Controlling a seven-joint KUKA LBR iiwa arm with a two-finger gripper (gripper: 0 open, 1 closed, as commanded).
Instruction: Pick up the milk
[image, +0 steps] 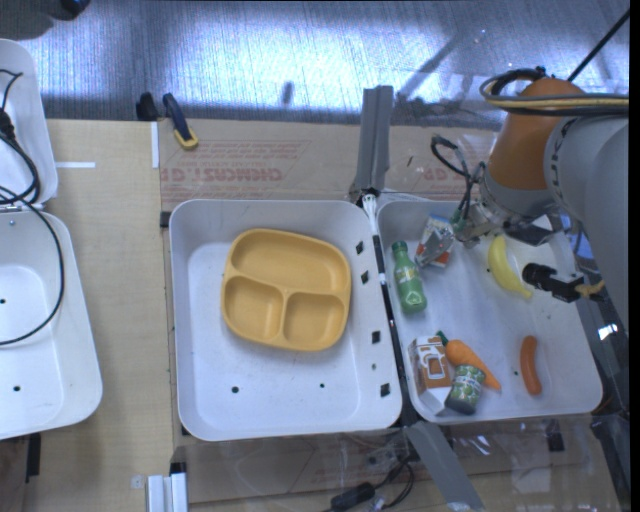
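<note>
The milk (435, 243) is a small grey-and-white carton with red print. It lies tilted at the back of the right bin (560, 395), just right of the green bottle (407, 279). My gripper (464, 229) hangs low over the bin's back, right beside the carton's upper right corner. From here I cannot make out whether it touches the carton. The grey arm with its orange band (525, 150) reaches in from the upper right.
The right bin also holds a banana (506, 267), a carrot (470, 358), a sausage (530, 364), an orange-and-white box (432, 366) and a green can (465, 390). The left bin (200, 330) bears a yellow divided plate (286, 290). A ridge (380, 290) separates the bins.
</note>
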